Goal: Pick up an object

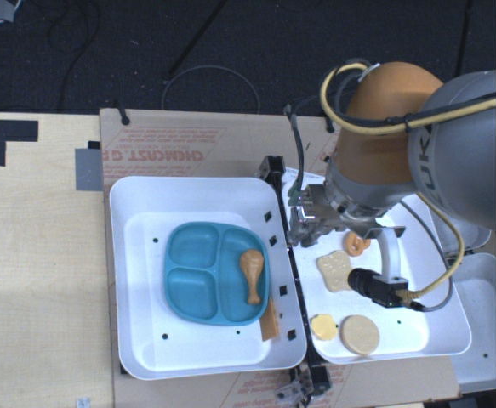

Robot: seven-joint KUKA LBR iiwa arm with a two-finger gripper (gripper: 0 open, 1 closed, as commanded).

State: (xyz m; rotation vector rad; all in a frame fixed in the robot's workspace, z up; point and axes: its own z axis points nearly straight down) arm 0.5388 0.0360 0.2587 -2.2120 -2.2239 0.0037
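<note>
- The grey arm with the orange band [392, 117] leans in over the shallow white bin nearer the arm [426, 325]. Its end effector [305, 218] hangs low by the wall that this bin shares with the other shallow white bin [137, 228].
- From where I stand, the wrist hides the tip. I cannot tell whether the end effector is released or clenched, and I see nothing held in it.
- Nothing looks lifted yet, so I'd say this is the approach.
- The closest candidates lie on the floor of the bin nearer the arm. A pale cream flat irregular piece [334, 270] is just beside the end effector, and a small orange ring-shaped piece [356, 245] sits near it, partly under the wrist.
- A small yellow round disc [322, 326] and a larger tan round disc [360, 335] lie side by side further towards the front edge.
- A tan toy drumstick [253, 272] rests on a blue divided plastic plate [196, 270] in the other bin (chunkier, probably the easier grab, though across the wall).
- To do it well, I'd shift clear of the shared wall first, centre over one piece alone, then come straight down.
- The flat pieces hug the floor, so the descent has to go right to the bottom before closing, or it will close on air.
</note>
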